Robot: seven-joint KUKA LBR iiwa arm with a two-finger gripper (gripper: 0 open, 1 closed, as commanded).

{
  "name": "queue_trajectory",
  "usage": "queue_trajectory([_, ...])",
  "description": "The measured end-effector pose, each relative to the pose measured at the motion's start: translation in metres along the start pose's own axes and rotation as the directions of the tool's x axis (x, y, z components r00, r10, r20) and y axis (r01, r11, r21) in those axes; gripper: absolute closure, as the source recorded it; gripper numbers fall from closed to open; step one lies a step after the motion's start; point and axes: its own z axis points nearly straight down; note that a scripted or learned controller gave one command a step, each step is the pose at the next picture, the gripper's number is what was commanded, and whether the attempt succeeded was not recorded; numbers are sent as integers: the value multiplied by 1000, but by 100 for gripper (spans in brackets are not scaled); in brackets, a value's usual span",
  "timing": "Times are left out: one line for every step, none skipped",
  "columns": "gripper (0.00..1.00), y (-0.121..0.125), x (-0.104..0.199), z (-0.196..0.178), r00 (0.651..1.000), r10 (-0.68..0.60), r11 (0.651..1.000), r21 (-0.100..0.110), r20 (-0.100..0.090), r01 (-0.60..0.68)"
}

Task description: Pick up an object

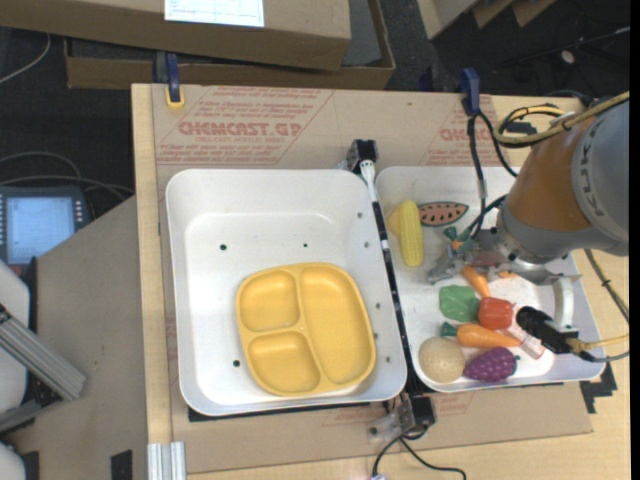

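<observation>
The gripper (468, 258) hangs low in the right bin (560, 368), just beside the carrot (474, 281) and green toy (458, 302); its grasp cannot be told. The left bin (200, 268) holds a yellow tray (305, 326).

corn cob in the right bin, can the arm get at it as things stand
Probably yes. The corn cob lies bare by the right bin's left wall, with nothing on top of it. The watermelon slice sits close beside it, and the nearby wall may crowd the pincer.
</observation>
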Motion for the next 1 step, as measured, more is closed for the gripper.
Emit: queue_trajectory([100, -1, -2, -11, 1000, 3, 1000, -1, 0, -3])
